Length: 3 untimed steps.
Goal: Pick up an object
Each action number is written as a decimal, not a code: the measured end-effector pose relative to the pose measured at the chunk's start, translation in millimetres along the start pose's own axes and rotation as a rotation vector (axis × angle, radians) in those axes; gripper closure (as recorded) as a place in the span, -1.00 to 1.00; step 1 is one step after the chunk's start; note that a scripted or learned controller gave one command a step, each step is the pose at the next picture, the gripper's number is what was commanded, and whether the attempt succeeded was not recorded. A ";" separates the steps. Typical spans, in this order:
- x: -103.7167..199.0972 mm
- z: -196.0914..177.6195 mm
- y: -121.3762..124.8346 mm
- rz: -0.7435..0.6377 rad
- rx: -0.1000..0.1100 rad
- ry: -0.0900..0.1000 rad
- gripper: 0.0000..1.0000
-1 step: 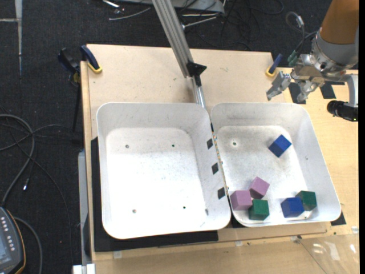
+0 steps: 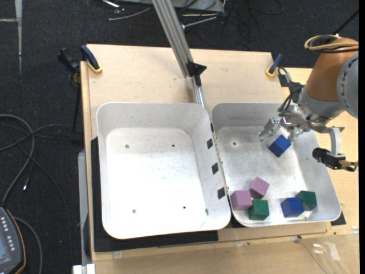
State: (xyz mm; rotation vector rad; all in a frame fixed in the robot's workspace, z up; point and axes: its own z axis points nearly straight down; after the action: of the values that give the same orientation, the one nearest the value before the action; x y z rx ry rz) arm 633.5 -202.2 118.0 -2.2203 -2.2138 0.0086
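The tool pinches the blue cube, tilted, just below its fingers and above the right bin, well apart from the 5 other cubes.

We see six small blocks, all in the right-hand bin. One blue block sits tilted in the upper part of the bin, right at the fingertips of the hand, apart from the rest. Near the front wall lie two purple blocks just beside each other, with a green block touching them from the front. Further right, a second blue block and a second green block sit side by side.
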 end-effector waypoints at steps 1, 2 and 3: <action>42.1 23.1 -34.1 -0.006 -0.009 -0.002 -1.00; 40.9 12.8 -33.3 -0.003 -0.010 0.000 1.00; 136.3 -80.5 -94.1 -0.012 -0.013 0.003 1.00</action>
State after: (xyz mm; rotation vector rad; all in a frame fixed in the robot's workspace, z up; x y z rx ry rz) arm 540.4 -65.7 199.3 -2.2122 -2.2314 -0.0094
